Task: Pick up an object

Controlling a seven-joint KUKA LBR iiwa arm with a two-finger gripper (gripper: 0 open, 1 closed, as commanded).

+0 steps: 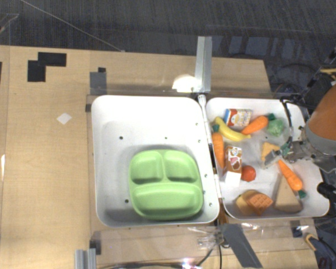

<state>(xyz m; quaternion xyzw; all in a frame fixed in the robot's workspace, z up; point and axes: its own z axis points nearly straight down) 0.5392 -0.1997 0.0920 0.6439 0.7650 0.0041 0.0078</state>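
Wood bench (pixel 45 167), dark carpet behind it, two white bins side by side. Left bin (pixel 117 116) has a green divided tray (pixel 166 184). Right bin (pixel 319 206) has the toy food: banana (pixel 229 131), small carton (pixel 238 117), several carrots, tomato (pixel 248 174), bread (pixel 256 201).

Gripper (pixel 284 152) is low at the right bin's right side, just by a cheese wedge (pixel 268 150). Finger state: cannot tell, too small and cluttered.

Likely target is the nearest carrot (pixel 291 176). It lies directly below the gripper in the camera view, its upper end almost under the gripper. Long axis runs diagonally, upper-left to lower-right; green stem end points lower-right toward the bin wall. Grip should close across that axis.
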